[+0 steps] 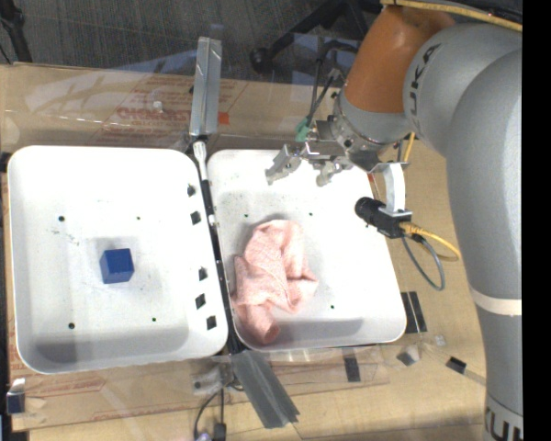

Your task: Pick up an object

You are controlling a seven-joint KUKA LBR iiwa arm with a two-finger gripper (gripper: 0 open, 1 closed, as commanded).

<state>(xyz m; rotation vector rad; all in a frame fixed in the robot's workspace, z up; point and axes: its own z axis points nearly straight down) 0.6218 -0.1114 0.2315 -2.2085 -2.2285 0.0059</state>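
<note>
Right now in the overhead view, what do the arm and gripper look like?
The arm is bulky, rounded, smooth grey, with an orange band above the wrist and a paler stripe lower on the grey link. A thin yellow cable runs over the orange section. The gripper is small, silvery metal with two slim fingers.

- The arm (496, 200) is a thick, rounded tube with a smooth, light grey shell.
- A paler ring (496, 303) goes around the grey shell low down.
- Above the wrist there is an orange band (395, 58), glossy and bulging.
- Dark letters (431, 59) are printed on the grey shell next to the orange; I cannot read them.
- The gripper (303, 171) is small and of bare metal, with two short silver-grey fingers (280, 166).
- Thin dark wires (326, 90) run down to it, and one little green part (304, 132) sits on it.
</note>
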